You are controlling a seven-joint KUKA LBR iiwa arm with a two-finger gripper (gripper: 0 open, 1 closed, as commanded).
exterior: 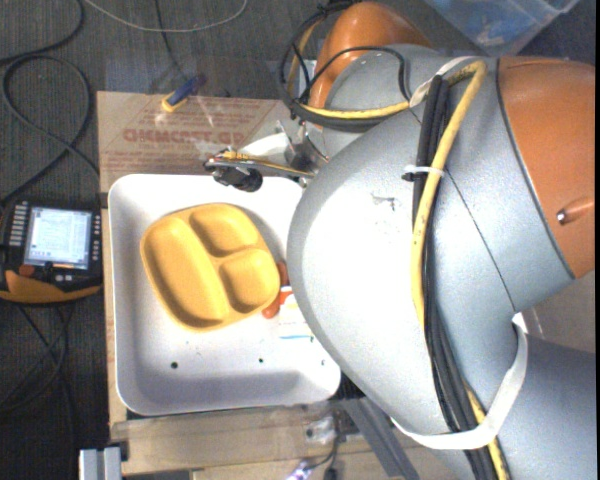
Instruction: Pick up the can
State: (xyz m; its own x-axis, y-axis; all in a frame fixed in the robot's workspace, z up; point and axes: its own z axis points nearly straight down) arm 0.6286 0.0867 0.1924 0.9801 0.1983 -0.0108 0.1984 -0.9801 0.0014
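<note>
Gripper sits mostly masked by the arm, whose grey bulk is nearest the camera; whether it is released or clenched I cannot tell. Below lies a white bin holding a yellow plate. An orange scrap peeks out beside the plate. Which way the can lies from the gripper I cannot tell; it is probably under the arm.
</note>
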